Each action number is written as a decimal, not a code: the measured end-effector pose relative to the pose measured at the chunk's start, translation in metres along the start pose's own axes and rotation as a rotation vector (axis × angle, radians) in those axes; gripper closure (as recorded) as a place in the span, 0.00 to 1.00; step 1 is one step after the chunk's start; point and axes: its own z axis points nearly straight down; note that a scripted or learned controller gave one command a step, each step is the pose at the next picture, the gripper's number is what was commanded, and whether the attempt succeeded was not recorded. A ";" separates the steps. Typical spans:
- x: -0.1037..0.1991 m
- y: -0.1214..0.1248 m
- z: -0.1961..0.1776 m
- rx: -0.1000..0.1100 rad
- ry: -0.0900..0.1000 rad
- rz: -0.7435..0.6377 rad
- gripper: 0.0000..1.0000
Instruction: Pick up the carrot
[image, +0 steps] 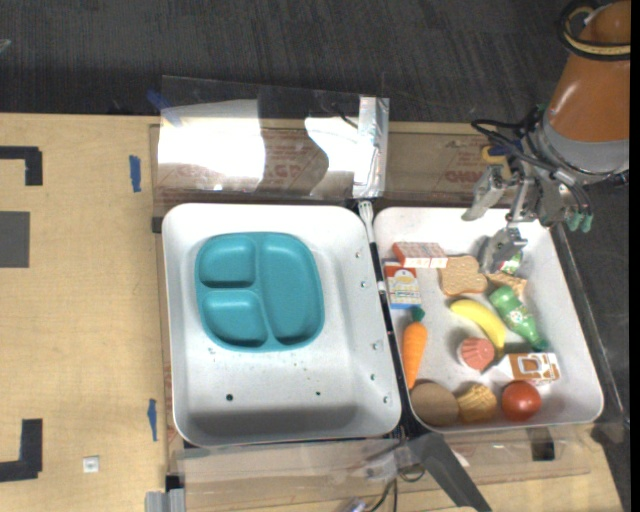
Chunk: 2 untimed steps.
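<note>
Robotics lab or test cell, not a home or kitchen. Evidence: bench topped with plain brown board, black tape squares and blue tape tabs marking positions. Two white bins side by side, seated on cardboard with a clear plastic sheet behind. Grey-and-orange industrial arm with exposed cabling at the wrist. Right bin filled with plastic toy food; left bin holds a teal divided plate. Dark carpeted floor beyond.
</note>
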 end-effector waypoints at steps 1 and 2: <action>0.040 0.001 0.115 -0.002 0.013 0.089 0.00; 0.068 0.017 0.149 -0.002 0.006 -0.029 0.00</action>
